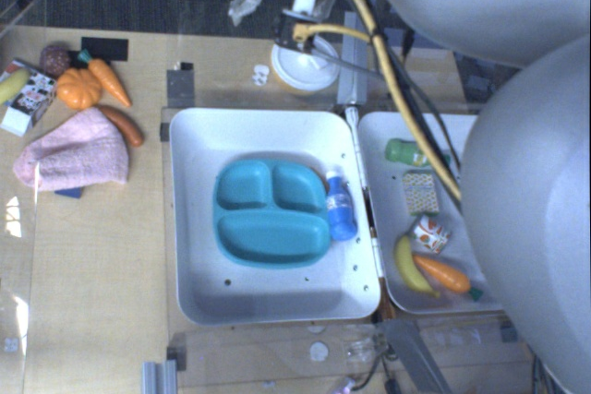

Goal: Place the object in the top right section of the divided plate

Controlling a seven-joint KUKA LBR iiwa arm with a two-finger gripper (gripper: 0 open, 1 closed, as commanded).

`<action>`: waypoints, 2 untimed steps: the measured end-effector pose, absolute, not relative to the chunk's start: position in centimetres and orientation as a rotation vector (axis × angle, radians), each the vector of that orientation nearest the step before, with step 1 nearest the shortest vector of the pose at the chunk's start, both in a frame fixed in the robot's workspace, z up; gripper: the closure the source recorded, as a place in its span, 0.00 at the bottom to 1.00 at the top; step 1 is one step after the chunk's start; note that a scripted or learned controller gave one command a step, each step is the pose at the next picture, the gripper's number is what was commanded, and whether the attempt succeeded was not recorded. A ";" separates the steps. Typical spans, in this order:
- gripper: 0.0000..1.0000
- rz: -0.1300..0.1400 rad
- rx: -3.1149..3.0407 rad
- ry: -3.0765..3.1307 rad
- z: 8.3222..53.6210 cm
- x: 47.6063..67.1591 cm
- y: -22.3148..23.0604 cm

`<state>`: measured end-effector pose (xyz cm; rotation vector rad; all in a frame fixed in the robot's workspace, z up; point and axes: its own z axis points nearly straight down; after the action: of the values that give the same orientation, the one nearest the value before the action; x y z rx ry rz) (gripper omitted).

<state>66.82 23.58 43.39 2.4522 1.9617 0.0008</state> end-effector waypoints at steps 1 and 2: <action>0.00 0.001 2.452 1.962 43.4 66.8 23.6; 0.00 0.001 2.452 1.962 43.4 66.8 23.6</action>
<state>66.82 23.58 43.39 2.4522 1.9617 0.0008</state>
